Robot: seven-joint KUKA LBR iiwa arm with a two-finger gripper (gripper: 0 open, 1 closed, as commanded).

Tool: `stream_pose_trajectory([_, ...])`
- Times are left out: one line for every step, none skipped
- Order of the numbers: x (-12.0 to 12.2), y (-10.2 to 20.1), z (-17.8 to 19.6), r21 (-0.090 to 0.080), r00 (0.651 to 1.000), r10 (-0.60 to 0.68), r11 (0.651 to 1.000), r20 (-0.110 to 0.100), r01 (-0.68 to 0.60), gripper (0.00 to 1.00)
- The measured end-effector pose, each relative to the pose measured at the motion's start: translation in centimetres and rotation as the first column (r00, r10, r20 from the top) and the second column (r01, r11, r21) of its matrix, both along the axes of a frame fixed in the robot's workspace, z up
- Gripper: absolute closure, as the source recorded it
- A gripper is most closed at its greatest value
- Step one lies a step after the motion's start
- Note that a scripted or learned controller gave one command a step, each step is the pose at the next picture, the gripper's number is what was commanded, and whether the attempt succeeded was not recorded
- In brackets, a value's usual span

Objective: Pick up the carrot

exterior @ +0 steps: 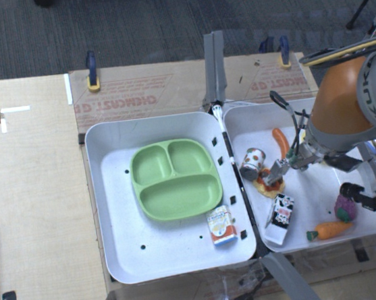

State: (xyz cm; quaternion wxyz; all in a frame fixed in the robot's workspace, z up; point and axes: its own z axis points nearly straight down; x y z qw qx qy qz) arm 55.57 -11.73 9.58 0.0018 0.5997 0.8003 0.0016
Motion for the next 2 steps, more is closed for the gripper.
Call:
stream_pose_trajectory([0.1,-0.1,1.0,0.001,1.000,-0.006,1.000,0.004,0.006,1.00])
stream_pose_trajectory([0.8,6.5,9.5,-0.001,1.000,-0.024,1.000,-0.005,0.024,1.00])
